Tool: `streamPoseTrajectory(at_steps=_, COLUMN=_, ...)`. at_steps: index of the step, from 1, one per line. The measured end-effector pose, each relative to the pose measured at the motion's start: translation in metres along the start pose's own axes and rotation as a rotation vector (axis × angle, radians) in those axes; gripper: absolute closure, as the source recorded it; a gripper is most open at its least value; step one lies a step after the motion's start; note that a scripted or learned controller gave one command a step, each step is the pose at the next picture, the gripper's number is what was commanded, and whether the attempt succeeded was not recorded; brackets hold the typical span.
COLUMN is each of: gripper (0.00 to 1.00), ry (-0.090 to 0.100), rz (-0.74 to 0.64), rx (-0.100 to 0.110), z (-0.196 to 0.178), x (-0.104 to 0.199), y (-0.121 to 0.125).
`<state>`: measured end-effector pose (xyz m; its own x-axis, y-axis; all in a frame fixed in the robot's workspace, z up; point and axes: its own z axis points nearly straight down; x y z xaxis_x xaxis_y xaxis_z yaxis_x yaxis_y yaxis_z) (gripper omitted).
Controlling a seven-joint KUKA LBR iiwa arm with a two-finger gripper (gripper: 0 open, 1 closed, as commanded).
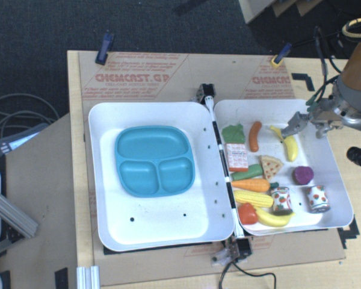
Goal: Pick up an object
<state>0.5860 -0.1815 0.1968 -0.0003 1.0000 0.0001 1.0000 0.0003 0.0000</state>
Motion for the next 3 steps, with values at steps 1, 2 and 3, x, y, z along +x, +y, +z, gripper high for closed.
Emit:
streamPoseTrajectory(at_steps=1, gripper=0.00, ry=0.001, rz=0.001, rx=0.002, z=0.113, x=-0.021, y=0.020)
streamPoseTrajectory(at_steps=2, gripper=1.00, ry=-0.001, rz=0.000, rx=-0.002, z=0.102, x=-0.021, y=0.021)
streamPoseTrajectory(at_steps=3, gripper=1.00, ry=0.001, rz=-0.001, rx=-0.002, z=0.111, x=0.068, y=0.054)
